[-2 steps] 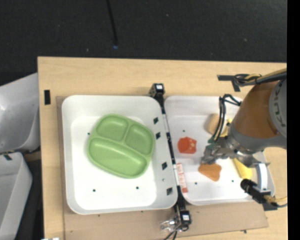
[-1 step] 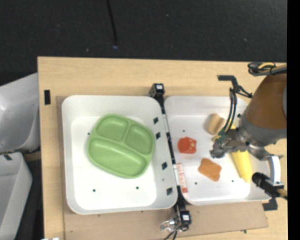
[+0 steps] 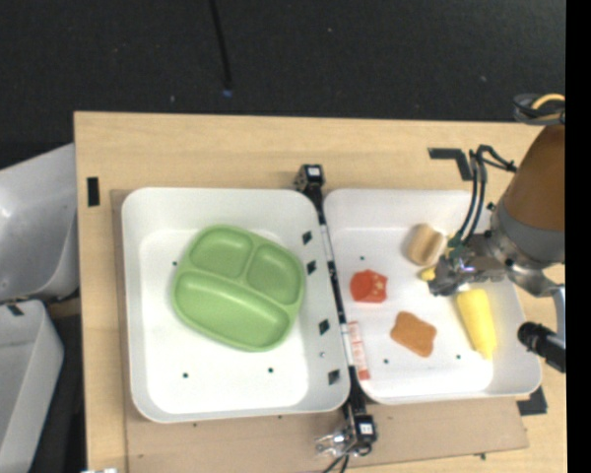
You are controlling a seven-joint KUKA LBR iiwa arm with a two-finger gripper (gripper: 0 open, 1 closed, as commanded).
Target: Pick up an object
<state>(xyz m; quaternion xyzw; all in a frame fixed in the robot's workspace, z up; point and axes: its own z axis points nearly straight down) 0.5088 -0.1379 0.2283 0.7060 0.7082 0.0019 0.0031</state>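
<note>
Overhead, the tool [image 3: 451, 272] hovers above the right bin [image 3: 394, 387], beside the yellow corn [image 3: 478, 321] and tan bread roll [image 3: 425, 243]; its grip state cannot be told.

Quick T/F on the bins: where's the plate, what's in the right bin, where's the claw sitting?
1. The green plate lies in the left bin. True.
2. The plate has three compartments. True.
3. The red item lies in the left bin. False: it lies in the right bin, near the divider.
4. The claw hangs over the right bin, between the tan roll and the yellow corn. True.
5. The orange-brown piece rests on the green plate. False: it lies on the right bin's floor.
6. The corn stands upright. False: it lies flat.
</note>
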